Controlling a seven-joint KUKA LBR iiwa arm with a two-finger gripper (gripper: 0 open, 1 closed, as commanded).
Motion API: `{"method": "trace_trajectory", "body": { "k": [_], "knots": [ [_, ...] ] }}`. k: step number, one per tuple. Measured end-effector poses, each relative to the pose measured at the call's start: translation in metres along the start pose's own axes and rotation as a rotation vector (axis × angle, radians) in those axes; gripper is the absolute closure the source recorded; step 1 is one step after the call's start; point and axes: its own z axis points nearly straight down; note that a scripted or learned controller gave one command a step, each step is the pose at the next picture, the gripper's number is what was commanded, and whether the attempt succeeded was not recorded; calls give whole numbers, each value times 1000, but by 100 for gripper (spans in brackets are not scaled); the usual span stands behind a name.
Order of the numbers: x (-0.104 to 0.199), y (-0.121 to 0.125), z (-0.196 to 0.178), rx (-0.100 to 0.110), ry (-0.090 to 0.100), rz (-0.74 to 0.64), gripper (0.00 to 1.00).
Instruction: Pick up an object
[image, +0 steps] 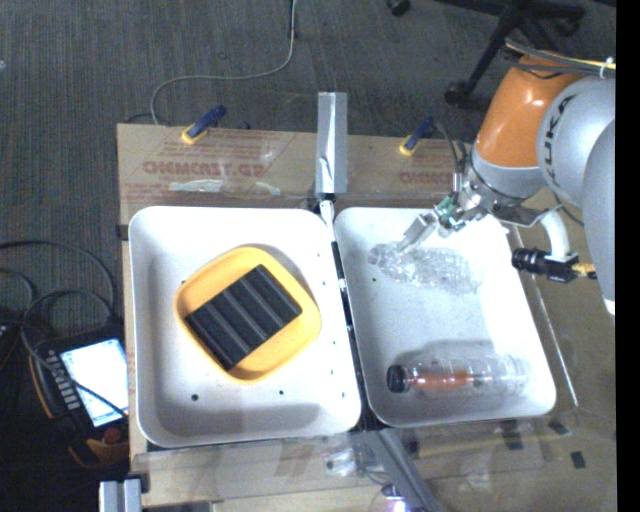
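Clear bottle (460, 375) lies lower right, on its side in the right bin (540, 330). Gripper (425, 228) — apparently empty, fingers parted — poised above crumpled plastic (425, 267), upper right, probably to grasp it.

Evenly lit from overhead, bright on the two white bins (150, 300), dimmer on the dark carpet (80, 70) toward 10 and 12 o'clock. Soft, short shadows only: a faint one under the yellow tray (300, 330), another along each bin's inner wall. Mild glare on the clear plastic bottle (470, 372) at 5 o'clock and the crumpled clear wrap (425, 265). Slightly soft and grainy throughout; printed lettering on the cardboard (210, 170) blurred. Arm (560, 110) at 2 o'clock near overexposed.
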Motion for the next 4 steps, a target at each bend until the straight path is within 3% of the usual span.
{"method": "trace_trajectory", "body": {
  "k": [1, 2, 3, 4],
  "knots": [
    [4, -7, 72, -3, -4, 8, 0],
    [-5, 1, 36, -2, -2, 85, 0],
    [31, 4, 76, -10, -14, 110, 0],
    [31, 5, 63, -12, -14, 108, 100]
  ]
}}
